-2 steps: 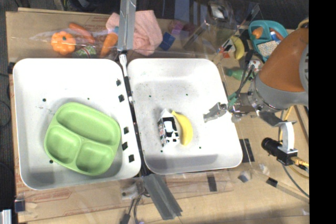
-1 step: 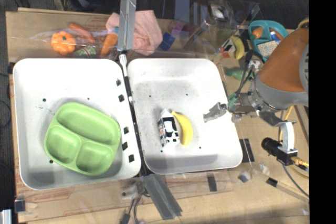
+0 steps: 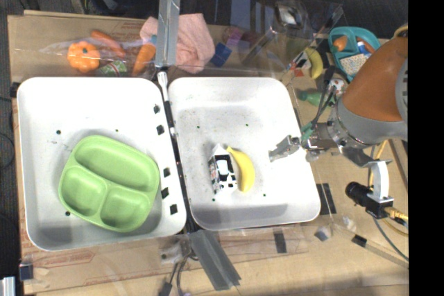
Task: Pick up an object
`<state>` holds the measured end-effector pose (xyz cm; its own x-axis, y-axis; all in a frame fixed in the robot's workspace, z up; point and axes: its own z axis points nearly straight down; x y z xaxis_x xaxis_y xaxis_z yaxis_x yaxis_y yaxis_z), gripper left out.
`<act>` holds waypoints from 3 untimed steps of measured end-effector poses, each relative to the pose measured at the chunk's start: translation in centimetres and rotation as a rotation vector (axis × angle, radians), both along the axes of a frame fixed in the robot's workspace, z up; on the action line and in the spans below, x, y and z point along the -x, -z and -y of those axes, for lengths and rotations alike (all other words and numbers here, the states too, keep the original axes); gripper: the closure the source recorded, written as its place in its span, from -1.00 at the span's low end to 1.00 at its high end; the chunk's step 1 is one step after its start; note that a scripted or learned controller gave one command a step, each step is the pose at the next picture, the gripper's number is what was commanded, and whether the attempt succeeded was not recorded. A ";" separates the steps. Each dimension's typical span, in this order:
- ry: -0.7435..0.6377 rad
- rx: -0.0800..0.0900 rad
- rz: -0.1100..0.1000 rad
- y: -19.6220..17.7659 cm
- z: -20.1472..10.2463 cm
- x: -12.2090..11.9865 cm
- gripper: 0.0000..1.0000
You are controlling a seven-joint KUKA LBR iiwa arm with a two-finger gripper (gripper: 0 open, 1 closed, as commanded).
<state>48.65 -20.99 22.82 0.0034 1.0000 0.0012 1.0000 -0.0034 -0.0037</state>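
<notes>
Gripper (image 3: 283,148) hovers right of curved yellow banana (image 3: 243,168); apart

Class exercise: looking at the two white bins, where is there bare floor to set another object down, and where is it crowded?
The right white bin has bare floor along its far wall and left side, bordered by the yellow banana and black-and-white toy near its front. The gripper hangs over its right part. The left white bin is bare along its far half; the green divided plastic plate crowds its front.

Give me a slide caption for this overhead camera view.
Two-finger gripper poised in right white bin beside yellow banana.
</notes>
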 end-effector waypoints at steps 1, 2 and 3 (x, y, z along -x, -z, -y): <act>0.000 0.000 0.000 0.0 0.0 0.0 -1.00; 0.000 0.000 0.000 0.0 0.0 0.0 -1.00; 0.000 0.000 0.000 0.0 0.0 0.0 -1.00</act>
<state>48.66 -20.99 22.82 0.0034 1.0000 0.0012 1.0000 -0.0034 -0.0037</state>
